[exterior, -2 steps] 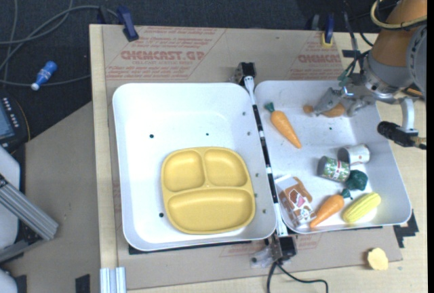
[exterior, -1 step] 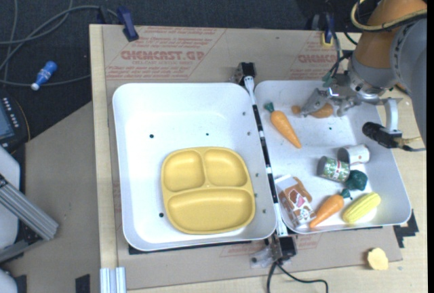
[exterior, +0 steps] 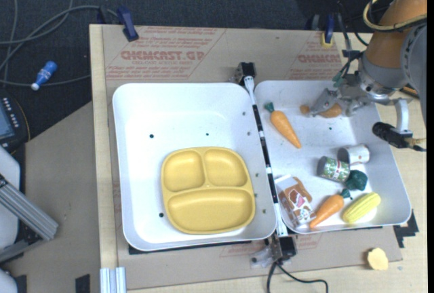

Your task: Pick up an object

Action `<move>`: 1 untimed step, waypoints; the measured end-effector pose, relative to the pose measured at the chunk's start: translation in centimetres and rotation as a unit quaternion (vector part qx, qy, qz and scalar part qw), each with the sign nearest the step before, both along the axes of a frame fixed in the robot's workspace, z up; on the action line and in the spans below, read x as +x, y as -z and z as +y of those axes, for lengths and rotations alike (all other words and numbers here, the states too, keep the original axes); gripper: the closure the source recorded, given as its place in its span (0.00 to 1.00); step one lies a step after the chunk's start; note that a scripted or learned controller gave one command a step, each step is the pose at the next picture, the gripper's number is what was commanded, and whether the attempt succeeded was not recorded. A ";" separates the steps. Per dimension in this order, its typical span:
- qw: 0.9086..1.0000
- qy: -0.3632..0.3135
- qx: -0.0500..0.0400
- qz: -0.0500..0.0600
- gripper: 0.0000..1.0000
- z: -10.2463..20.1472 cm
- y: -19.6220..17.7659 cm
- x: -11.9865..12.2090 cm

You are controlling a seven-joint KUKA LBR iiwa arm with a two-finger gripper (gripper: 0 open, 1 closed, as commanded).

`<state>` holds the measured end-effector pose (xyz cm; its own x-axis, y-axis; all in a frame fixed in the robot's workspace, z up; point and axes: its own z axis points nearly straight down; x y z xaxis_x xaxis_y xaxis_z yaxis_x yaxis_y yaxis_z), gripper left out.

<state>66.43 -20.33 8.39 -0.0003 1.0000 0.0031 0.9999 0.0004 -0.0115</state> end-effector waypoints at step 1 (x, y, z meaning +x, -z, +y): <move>1.000 -0.001 -0.002 0.000 0.00 2.8 -0.1 0.0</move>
